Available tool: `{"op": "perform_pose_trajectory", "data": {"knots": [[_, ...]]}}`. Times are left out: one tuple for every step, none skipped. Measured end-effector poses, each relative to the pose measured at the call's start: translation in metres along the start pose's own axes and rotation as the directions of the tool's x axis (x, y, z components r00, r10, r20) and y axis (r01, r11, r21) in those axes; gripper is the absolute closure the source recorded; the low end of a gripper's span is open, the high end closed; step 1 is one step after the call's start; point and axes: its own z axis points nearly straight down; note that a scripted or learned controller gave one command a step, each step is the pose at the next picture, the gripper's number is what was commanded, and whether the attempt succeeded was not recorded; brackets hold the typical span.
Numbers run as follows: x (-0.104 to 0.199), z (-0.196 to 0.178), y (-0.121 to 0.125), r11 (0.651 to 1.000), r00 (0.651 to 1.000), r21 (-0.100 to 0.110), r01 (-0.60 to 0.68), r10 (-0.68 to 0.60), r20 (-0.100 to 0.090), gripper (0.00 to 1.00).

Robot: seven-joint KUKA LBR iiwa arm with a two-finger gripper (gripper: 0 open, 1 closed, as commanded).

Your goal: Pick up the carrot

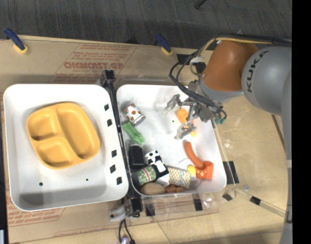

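The gripper [180,117] hangs in the right bin [145,93], jaws spread either side of the carrot [182,115]. Left of the jaws lie a can [133,114] and a green pod [132,133]. Nearer the camera than the jaws lie a sausage [193,155] and a heap of toys [168,176]. Far left, the other bin [13,151] holds a tray [63,133].
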Motion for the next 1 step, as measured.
{"op": "perform_pose_trajectory", "data": {"knots": [[-0.0024,-0.0116,0.0000,1.000,1.000,0.004,0.003,-0.003,0.007,1.00]]}}
